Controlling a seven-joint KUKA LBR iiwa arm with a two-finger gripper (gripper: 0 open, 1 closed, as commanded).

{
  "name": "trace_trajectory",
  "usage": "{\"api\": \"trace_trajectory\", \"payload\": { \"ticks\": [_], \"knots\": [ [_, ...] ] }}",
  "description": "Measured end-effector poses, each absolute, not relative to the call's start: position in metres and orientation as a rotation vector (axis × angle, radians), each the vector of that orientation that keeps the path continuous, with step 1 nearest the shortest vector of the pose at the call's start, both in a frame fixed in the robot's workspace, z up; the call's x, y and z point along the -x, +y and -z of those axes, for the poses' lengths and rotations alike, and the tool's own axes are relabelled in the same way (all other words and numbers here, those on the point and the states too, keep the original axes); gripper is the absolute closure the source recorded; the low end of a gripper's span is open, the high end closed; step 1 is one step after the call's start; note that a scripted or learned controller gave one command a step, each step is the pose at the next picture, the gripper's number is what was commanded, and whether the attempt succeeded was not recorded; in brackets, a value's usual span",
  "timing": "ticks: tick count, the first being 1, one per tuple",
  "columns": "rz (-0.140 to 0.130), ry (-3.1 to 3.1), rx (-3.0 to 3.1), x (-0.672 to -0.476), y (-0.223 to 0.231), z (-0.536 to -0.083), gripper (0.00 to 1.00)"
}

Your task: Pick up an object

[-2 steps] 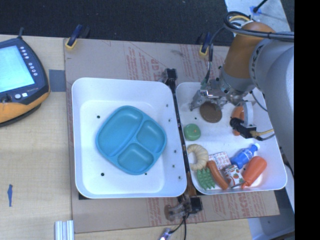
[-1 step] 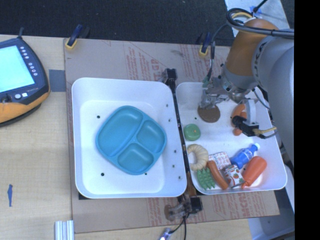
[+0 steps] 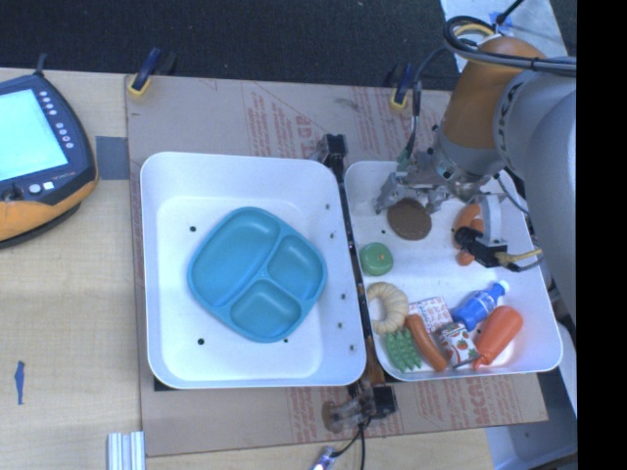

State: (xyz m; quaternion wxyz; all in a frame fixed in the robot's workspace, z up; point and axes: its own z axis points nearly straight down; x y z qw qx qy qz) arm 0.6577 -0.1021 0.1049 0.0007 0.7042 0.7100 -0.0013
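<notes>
Jaws [image 3: 409, 196], state unclear, hover over round brown cookie [image 3: 409, 221] lacking long axis.

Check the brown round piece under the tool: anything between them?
Nothing visible. The tool sits right above the brown round piece in the right bin; the green disc and orange piece lie off to the sides.
</notes>
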Motion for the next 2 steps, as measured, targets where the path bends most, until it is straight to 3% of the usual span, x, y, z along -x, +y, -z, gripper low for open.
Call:
{"api": "trace_trajectory", "payload": {
  "ticks": [1,2],
  "knots": [
    [0.005,2.232,-2.209,-0.6579,-0.1030,-0.1154,1.00],
    [0.006,2.232,-2.209,-0.6578,-0.1029,-0.1153,0.00]
  ]
}}
